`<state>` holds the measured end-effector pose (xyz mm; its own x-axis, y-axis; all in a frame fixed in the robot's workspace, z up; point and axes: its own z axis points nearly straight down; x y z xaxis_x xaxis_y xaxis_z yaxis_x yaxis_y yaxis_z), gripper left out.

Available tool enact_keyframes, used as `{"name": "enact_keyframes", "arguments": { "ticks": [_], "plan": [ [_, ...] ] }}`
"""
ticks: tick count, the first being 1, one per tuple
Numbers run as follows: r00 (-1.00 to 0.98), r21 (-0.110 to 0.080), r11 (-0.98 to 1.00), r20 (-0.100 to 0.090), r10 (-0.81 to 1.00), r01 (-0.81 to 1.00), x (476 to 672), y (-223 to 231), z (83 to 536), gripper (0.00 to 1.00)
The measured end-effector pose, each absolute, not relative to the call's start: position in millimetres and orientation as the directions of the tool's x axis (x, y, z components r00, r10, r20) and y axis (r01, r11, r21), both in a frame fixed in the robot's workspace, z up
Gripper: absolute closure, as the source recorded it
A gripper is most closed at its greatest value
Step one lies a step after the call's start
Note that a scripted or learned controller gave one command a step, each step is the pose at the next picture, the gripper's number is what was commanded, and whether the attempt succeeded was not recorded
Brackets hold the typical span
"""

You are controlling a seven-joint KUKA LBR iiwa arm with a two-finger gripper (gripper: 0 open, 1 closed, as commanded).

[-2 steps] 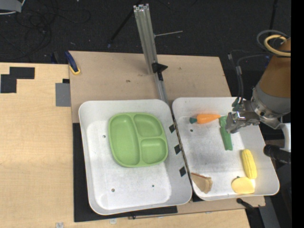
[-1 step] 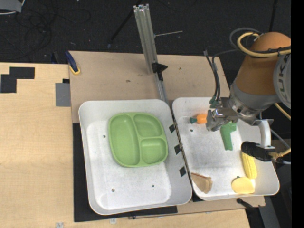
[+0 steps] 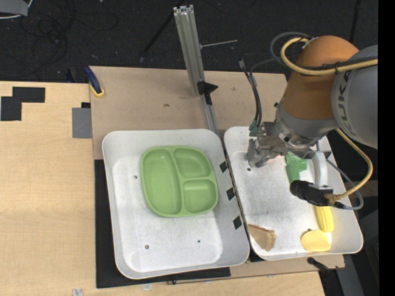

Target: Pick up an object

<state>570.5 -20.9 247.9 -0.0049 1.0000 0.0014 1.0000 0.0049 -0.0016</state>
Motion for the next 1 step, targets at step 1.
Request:
{"name": "enact_keyframes", "arguments": {
  "ticks": [1],
  "plan": [
    [-0.005,-0.002,0.005,0.001,1.000,1.000,575.3,37.6,249.2,1.00]
  ]
}}
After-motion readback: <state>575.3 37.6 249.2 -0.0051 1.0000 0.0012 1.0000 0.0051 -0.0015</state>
